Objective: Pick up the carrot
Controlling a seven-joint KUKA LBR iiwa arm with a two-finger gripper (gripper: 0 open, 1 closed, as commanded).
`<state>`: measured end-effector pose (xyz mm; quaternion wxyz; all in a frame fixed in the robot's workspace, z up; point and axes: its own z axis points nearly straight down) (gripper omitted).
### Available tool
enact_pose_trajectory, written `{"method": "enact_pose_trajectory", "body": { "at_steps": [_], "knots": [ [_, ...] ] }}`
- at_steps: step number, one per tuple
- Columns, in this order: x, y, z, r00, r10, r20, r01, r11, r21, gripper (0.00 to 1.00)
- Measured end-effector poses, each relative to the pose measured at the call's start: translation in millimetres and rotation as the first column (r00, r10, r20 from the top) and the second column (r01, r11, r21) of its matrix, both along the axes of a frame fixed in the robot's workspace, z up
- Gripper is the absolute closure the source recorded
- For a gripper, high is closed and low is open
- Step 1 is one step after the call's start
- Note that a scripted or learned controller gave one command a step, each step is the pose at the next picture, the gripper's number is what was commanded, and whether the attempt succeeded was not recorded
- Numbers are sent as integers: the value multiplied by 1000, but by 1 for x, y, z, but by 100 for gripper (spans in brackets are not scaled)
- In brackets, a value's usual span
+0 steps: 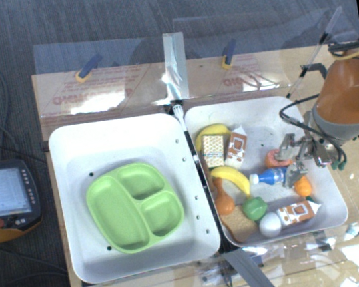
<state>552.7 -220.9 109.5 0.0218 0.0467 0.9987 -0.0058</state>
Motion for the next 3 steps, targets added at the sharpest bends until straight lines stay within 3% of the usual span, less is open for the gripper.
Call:
{"method": "enact_pose_trajectory", "body": {
  "at_steps": [1, 2, 3],
  "knots": [
    [-12, 38, 69, 999, 23, -35, -22, 1000, 11, 100],
    [8, 17, 225, 987, 157, -29, -157, 988, 6, 100],
    [45, -1, 201, 935, 353, -40, -353, 936, 13, 100]
  ]
}}
